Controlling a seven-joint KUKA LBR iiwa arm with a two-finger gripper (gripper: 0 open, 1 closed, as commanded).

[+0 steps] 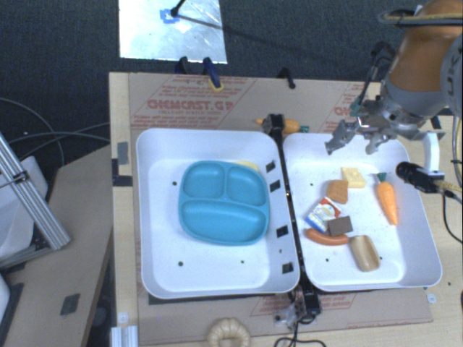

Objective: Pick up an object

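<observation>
Nearest on the counter (87, 215), in the right bin (419, 266), lies a tan bread roll (364, 252), with a red sausage (327, 237) and a brown block (339, 226) just left of it. A little farther sit a small red-and-white packet (323, 212), an orange-brown piece (336, 191), a pale cheese wedge (353, 176) and, to the right, a carrot (388, 201). The left bin (155, 266) carries a blue divided plate (223, 202). At the far rim of the right bin hovers the gripper (357, 142), fingers spread apart, grasping nothing.
</observation>
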